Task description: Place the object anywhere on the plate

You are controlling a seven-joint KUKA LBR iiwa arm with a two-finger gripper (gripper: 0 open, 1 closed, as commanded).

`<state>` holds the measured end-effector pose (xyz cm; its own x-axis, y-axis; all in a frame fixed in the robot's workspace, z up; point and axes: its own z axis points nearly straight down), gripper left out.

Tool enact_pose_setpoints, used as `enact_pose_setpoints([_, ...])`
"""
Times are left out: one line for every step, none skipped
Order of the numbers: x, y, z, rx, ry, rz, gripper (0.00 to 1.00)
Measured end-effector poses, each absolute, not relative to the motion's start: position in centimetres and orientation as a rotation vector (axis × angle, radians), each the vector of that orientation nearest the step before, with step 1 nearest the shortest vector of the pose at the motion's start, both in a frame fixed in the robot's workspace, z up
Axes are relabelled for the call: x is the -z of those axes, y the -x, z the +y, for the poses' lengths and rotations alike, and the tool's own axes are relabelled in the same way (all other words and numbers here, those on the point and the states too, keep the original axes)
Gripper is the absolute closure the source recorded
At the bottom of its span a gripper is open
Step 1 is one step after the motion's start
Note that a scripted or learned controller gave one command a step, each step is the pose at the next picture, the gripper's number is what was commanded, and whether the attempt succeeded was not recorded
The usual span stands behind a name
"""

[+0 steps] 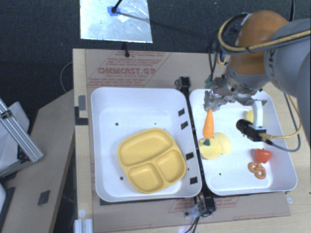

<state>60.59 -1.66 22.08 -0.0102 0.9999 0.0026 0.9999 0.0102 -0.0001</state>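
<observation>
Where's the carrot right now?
The carrot hangs upright from the hand over the right bin, near its left wall, just above the yellow toy.

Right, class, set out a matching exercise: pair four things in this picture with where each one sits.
Things:
1. plate
2. carrot
3. pretzel
4. foil sheet

Places:
A. near corner of the right bin
B. beyond the bench, on the dark floor
C. left bin
D. right bin, under the end effector

Pairs: 1-C, 2-D, 3-A, 4-B
</observation>
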Motion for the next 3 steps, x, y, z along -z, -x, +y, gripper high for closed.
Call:
enact_pose_setpoints([-22.3,-58.0,3.4,0.0,2.209,-2.232,1.0])
enact_pose_setpoints([-21.4,-56.4,8.1,-0.001,2.21,-2.232,1.0])
enact_pose_setpoints([-22.7,-55.5,13.6,0.003,2.209,-2.233,1.0])
